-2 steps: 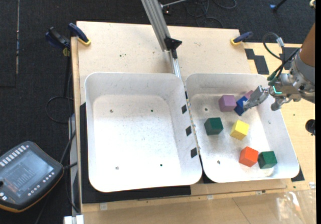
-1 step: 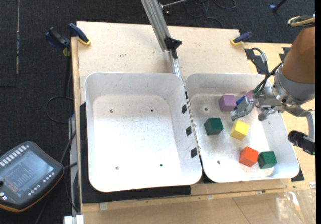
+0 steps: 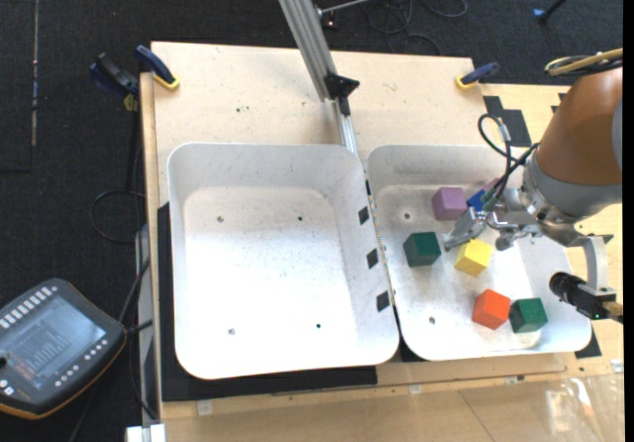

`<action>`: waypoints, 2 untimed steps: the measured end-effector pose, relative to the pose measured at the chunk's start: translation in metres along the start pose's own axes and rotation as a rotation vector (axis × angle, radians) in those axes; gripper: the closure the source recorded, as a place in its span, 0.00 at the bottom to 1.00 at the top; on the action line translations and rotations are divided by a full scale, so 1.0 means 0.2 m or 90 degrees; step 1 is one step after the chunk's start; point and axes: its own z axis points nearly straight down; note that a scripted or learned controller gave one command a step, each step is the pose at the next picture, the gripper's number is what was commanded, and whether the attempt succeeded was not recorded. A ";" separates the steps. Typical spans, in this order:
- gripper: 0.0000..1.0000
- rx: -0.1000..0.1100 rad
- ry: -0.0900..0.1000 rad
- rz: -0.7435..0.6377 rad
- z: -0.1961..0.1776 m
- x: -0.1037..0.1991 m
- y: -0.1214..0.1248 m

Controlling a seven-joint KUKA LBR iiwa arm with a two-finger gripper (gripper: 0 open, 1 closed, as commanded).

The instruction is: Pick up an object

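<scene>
The right bin (image 3: 406, 172) holds several blocks: a purple one (image 3: 449, 201), a dark green one (image 3: 422, 249), a yellow one (image 3: 474, 258), an orange one (image 3: 491, 309) and a green one (image 3: 528, 314). My gripper (image 3: 482, 235) hangs over the middle of this bin, just above the yellow block. Its fingers are spread apart, one toward the dark green block and one to the right. The yellow block lies slightly in front of them, and nothing shows gripped between the fingers. A small blue object (image 3: 476, 200) peeks out beside the purple block.
The left bin (image 3: 198, 172) sits next to the right one, sharing a raised divider (image 3: 369, 232). A slanted metal pole (image 3: 302, 14) crosses the back of the bench. A teach pendant (image 3: 50, 343) lies at the lower left, off the bench.
</scene>
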 end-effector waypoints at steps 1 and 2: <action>0.00 0.001 0.001 0.000 0.26 0.04 -0.04; 1.00 -0.004 -0.001 0.000 0.19 0.04 -0.03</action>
